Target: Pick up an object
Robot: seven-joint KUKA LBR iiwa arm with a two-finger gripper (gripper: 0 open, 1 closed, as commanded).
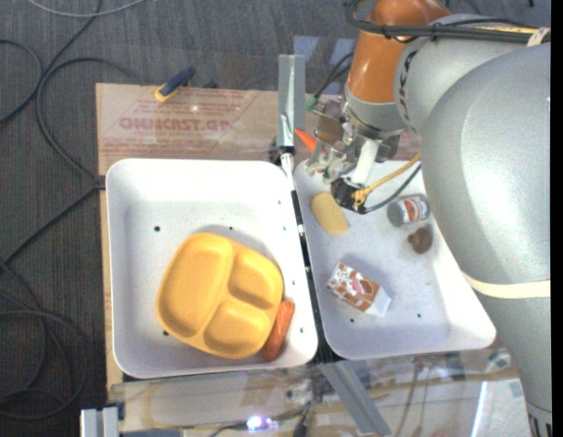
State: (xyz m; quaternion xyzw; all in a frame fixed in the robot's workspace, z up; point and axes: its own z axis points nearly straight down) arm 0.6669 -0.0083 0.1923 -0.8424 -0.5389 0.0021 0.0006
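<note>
My gripper (325, 164) hangs over the back left corner of the right bin (464, 330), under the orange-banded wrist. Just in front of it lies a pale yellow oblong object (329, 214), close to the gripper; whether they touch I cannot tell. Further forward a small white and brown carton (356, 289) lies flat. A small can (409, 210) lies on its side to the right, with a brown lump (420, 238) next to it. A small orange piece (304, 139) shows beside the gripper at the bin's back edge.
The left bin (136, 198) holds a yellow divided plate (222, 294) with an orange sausage-shaped object (281, 329) against its right side. The arm's large grey body covers the right bin's right part. A metal post (286, 98) stands between the bins at the back.
</note>
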